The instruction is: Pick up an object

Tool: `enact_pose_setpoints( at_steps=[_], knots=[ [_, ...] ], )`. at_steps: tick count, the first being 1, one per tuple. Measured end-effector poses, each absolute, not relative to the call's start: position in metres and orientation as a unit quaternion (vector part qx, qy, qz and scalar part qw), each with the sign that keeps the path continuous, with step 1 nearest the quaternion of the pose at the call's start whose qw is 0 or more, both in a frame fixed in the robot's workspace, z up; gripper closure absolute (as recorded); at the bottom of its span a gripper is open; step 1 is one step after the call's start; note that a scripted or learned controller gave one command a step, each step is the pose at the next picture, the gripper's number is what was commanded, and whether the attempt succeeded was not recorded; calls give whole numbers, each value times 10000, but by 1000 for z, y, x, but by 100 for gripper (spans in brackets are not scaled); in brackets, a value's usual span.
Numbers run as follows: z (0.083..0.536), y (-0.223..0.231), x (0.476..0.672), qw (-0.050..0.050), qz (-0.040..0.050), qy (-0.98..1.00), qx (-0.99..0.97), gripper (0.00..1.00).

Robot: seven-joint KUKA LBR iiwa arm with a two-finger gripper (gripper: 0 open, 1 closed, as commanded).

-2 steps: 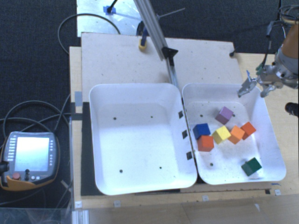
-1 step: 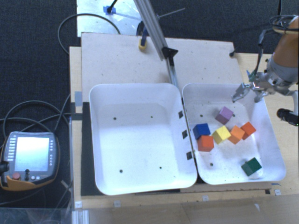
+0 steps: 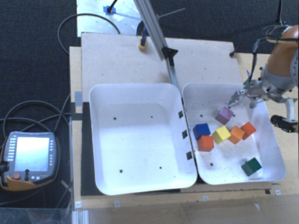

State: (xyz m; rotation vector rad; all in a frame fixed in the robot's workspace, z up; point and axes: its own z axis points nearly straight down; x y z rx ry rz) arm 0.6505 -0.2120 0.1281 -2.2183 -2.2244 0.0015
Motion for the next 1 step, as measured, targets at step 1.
enact_pose_setpoints(
  at_steps=[1],
  knots=[
    [143, -213, 653, -35, -12, -7092, -7050, 100]
  ],
)
